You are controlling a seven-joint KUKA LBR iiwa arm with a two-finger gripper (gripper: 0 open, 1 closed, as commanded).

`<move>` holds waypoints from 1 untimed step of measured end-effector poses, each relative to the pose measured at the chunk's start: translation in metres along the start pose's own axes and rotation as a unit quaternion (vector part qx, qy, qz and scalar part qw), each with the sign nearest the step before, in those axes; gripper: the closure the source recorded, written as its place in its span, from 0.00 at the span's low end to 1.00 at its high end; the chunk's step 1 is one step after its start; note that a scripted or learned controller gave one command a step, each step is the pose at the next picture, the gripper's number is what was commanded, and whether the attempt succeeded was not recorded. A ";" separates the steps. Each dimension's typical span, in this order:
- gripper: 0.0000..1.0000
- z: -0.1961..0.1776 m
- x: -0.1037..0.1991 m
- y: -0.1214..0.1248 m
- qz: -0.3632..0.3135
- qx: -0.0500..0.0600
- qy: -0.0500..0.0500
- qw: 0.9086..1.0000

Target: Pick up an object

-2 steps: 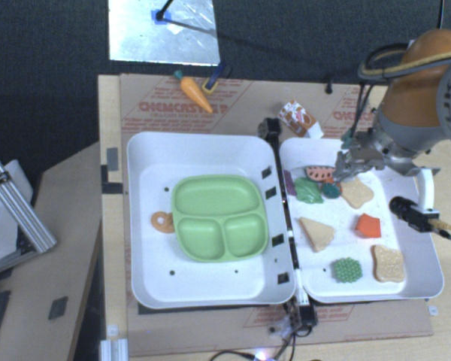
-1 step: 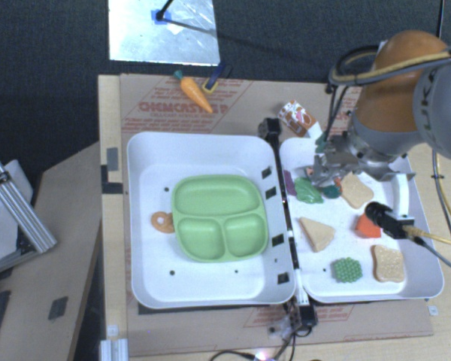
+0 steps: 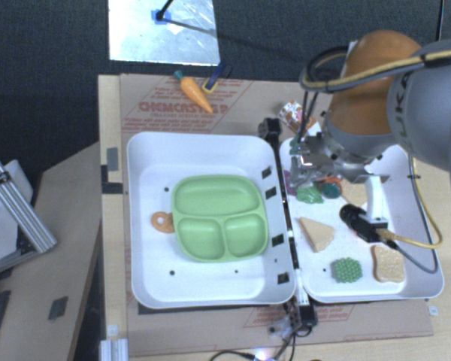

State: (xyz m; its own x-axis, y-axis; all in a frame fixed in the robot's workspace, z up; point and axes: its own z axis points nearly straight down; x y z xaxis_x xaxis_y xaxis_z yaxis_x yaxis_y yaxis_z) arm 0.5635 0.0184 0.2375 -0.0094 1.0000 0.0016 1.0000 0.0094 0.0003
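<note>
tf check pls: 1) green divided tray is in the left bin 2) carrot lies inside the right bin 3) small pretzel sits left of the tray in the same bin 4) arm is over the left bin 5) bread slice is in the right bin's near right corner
1) The green divided tray is in the left bin. True.
2) The carrot lies inside the right bin. False: it lies on the cardboard beyond the left bin.
3) The pretzel sits left of the tray, same bin. True.
4) The arm is over the left bin. False: the gripper is over the right bin's far end.
5) The bread slice is in the right bin's near right corner. True.
</note>
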 end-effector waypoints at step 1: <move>1.00 0.021 0.046 -0.005 0.001 0.001 0.000 1.000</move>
